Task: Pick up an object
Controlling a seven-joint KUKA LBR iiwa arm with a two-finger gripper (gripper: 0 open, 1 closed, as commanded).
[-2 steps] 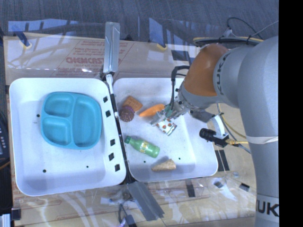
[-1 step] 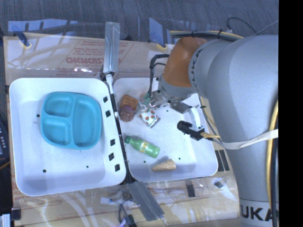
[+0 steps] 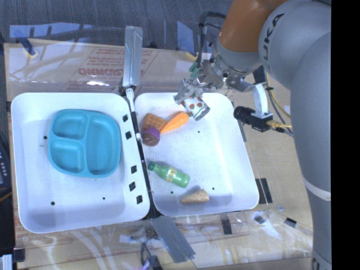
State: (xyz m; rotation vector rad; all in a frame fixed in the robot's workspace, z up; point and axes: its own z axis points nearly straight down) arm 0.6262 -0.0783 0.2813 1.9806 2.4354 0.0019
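My gripper hangs over the back edge of the right bin. Between its fingers sits a small white cup with red and brown spots, tilted and held just above the bin floor. An orange carrot lies just left of and below the cup. Beside the carrot rests a brown waffle-like piece with a purple round item against it. A green bottle lies on its side nearer the front. A tan bread-like wedge sits by the front wall.
The left bin holds a blue divided plate. A grey metal bar stands behind the seam between the bins. Cables and a black connector hang by the right bin's right wall.
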